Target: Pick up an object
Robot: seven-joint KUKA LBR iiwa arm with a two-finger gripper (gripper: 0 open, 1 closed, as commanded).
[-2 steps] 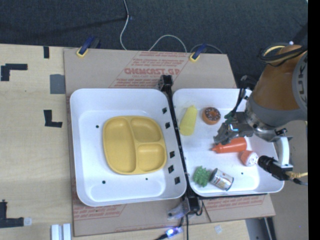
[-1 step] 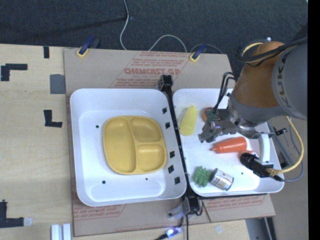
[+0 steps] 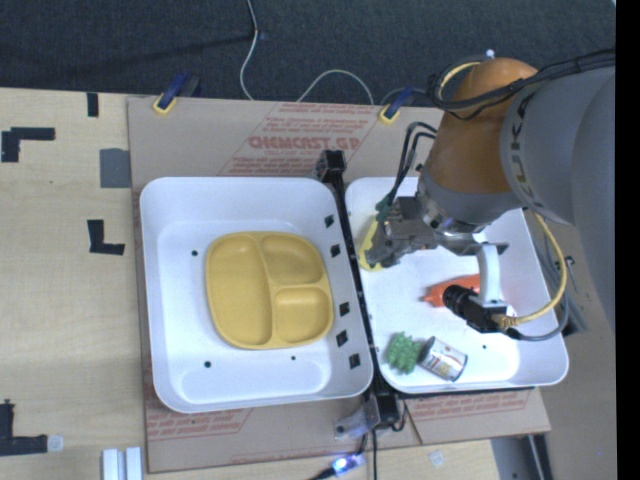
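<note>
While low in right bin:
Gripper (image 3: 383,251): finger state unreadable (cannot tell).
Nearest target: yellow piece (image 3: 370,238), touching; centre, then close.

You see the arm (image 3: 570,138) with smooth, rounded grey shells and a wide orange band (image 3: 480,133) above the wrist. Black and yellow cables run along its outside and loop near the wrist. The gripper (image 3: 385,250) is dark grey metal, blocky in shape.
</note>
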